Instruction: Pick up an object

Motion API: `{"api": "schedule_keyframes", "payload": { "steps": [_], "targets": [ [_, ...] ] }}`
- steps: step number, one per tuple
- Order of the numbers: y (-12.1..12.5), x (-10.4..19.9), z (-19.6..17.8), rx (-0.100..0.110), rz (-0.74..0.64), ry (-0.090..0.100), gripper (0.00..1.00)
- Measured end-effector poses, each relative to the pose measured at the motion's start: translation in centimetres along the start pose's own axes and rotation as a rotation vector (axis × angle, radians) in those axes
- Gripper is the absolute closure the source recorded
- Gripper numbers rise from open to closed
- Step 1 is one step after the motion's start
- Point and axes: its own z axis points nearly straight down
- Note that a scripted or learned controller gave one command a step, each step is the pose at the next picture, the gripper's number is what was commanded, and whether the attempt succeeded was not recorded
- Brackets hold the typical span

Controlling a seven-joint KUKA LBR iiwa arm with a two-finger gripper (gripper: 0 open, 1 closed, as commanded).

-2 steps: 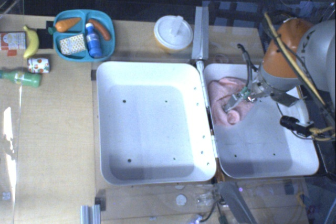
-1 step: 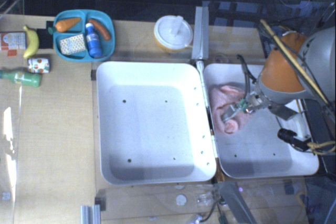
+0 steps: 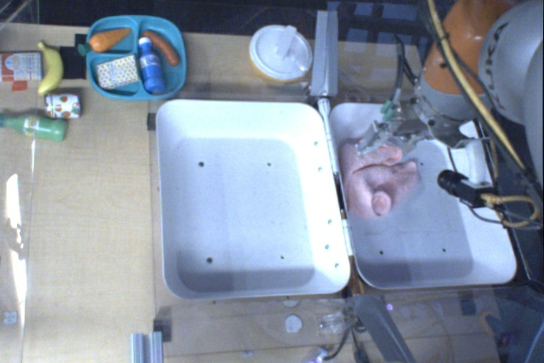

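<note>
The fingers [image 3: 387, 129] hang low over the far part of the right shallow white bin [image 3: 442, 263], at the top edge of a soft pink lumpy toy [image 3: 380, 180]; whether they are released or clenched, I cannot tell. The toy lies in that bin's left half, against its wall. The left white bin [image 3: 246, 200] sits alongside on the desk [image 3: 76, 251].
</note>
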Motion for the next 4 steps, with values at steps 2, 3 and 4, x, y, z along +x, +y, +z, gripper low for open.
{"api": "schedule_keyframes", "payload": {
  "steps": [2, 3, 4],
  "targets": [
    [3.6, -5.1, 7.9, -0.009, -0.148, -0.003, 1.00],
    [6.4, -2.1, 0.0, -0.002, -0.358, -0.001, 1.00],
    [6.3, -2.1, 0.1, 0.000, -0.616, 0.000, 1.00]
  ]
}}
